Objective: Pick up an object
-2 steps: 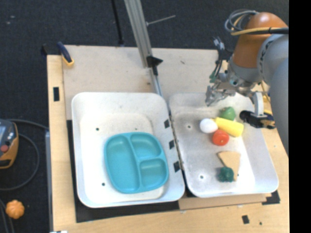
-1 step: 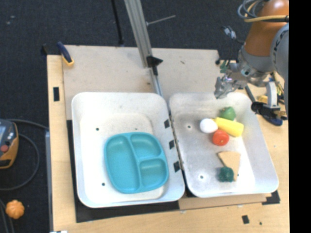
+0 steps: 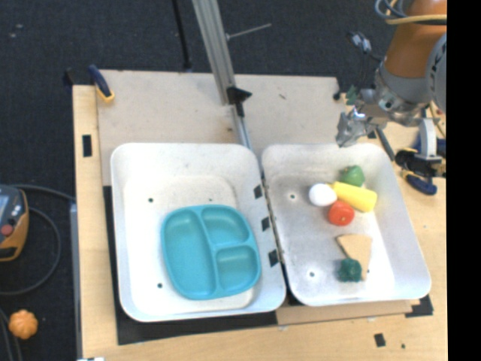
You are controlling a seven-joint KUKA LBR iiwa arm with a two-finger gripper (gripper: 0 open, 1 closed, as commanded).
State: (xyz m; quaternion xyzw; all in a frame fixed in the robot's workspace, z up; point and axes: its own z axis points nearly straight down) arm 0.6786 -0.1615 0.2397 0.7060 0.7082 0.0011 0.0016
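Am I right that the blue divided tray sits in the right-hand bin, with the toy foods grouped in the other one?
Not quite. The camera view shows the blue divided tray in the left-hand bin; the toy foods are grouped in the right-hand bin. The gripper is above that bin's far edge.

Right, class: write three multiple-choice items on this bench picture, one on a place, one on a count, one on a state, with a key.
1. Where does the teal tray lie?
A. left bin
B. right bin
C. bare bench

2. How many items lie in the right bin?
A. two
B. four
C. six

3. Where is the tool?
A. pressed onto the tray
B. at the right bin's far rim
C. over the left bin

Key: 1 A, the tray sits in the left bin. 2 C, green, white, yellow, red, tan and dark green pieces. 3 B, it hangs beyond the food pieces.
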